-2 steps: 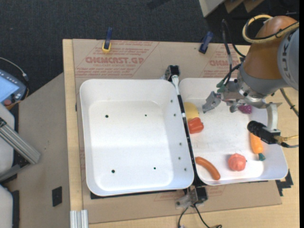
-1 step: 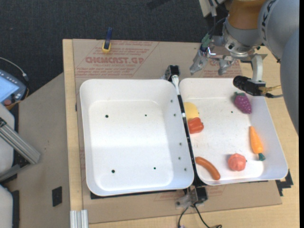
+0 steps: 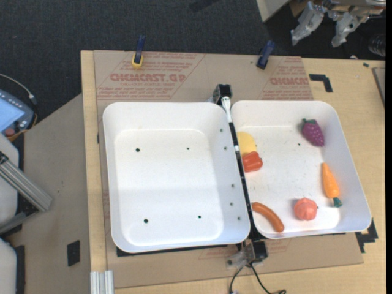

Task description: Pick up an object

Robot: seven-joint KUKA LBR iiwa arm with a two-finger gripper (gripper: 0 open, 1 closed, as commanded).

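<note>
Five toy foods lie in the right bin (image 3: 343, 133), well below the gripper (image 3: 331, 23); its state unclear

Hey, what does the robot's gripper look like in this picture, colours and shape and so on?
The gripper is made of pale grey, silvery angular pieces with a dull metallic sheen, with darker parts and a tan block behind them. The frame's top edge cuts it off, and it is too small to make out any markings or cables.
</note>
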